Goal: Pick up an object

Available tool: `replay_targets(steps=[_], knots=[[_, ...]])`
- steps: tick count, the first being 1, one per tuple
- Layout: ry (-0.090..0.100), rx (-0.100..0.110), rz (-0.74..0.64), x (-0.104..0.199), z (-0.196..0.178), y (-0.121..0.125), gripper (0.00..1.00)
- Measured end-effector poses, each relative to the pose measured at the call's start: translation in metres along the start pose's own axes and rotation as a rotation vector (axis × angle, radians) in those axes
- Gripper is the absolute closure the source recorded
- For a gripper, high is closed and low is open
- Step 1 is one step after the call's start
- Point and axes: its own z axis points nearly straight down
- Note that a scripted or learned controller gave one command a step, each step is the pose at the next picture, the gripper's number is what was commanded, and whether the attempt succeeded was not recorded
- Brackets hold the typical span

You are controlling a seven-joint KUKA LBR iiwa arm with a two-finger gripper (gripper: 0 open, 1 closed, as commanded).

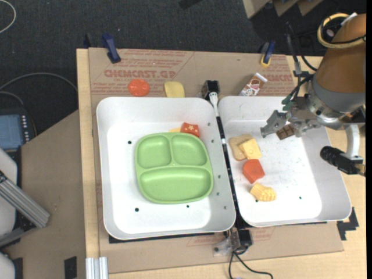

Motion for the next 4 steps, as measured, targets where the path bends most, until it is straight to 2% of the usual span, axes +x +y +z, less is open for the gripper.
replay_targets(steps=[1,2,3,4], knots=[[0.001,0.005,0.001,0.007,0.137,-0.026,0.0],[0.002,0.006,0.002,0.01,0.132,-0.078,0.0],[-0.001,-0.002,0.002,0.009,0.121,-0.074,1.0],[0.001,-0.015,-0.009,0.07,0.025,-0.023,1.0]])
